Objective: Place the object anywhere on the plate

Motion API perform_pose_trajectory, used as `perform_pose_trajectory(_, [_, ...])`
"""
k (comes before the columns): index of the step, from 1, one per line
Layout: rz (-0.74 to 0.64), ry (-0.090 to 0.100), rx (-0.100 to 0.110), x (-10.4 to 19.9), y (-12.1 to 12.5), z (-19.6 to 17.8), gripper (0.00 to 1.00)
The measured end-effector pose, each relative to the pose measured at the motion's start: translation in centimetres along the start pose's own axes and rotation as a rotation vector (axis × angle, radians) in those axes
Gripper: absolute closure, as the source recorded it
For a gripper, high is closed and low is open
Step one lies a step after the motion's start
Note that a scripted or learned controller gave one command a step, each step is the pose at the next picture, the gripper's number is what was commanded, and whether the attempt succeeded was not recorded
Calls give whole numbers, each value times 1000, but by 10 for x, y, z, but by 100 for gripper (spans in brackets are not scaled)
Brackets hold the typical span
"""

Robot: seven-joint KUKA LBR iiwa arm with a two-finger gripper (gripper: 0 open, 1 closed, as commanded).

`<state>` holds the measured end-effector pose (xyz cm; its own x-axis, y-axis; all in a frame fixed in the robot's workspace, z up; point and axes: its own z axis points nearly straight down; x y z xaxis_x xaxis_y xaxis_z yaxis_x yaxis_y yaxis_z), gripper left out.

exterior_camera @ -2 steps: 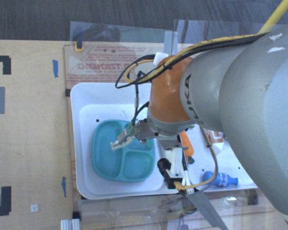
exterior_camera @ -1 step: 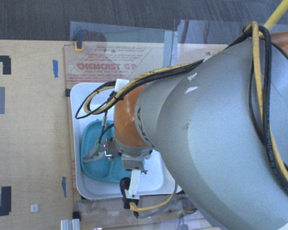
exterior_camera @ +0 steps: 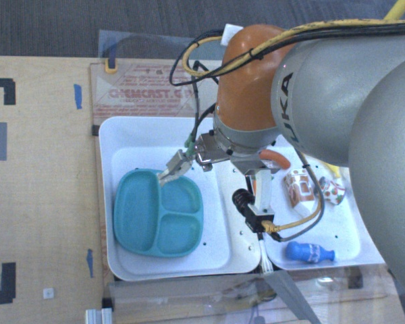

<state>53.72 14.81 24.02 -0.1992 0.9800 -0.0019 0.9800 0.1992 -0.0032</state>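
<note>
Gripper over the plate's upper edge
The gripper hangs mid-frame above the blue plate in the left bin; finger state: cannot tell.

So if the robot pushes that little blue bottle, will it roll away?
Probably, yes. The blue bottle lies on its side in the right bin, and its body looks round, so a sideways push would likely roll it. It looks like small, smooth plastic, so it is probably light and a bit slippery to pinch.
</note>
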Motion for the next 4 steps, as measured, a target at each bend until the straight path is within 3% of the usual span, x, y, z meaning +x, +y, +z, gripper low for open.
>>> perform_pose_trajectory(1, [134, 4, -4, 38, -43, 155, 0])
perform_pose_trajectory(2, [142, 12, -20, 39, -37, 140, 100])
perform_pose_trajectory(3, [320, -1, 3, 70, -45, 9, 100])
perform_pose_trajectory(4, [246, 0, 5, 10, -57, 93, 100])
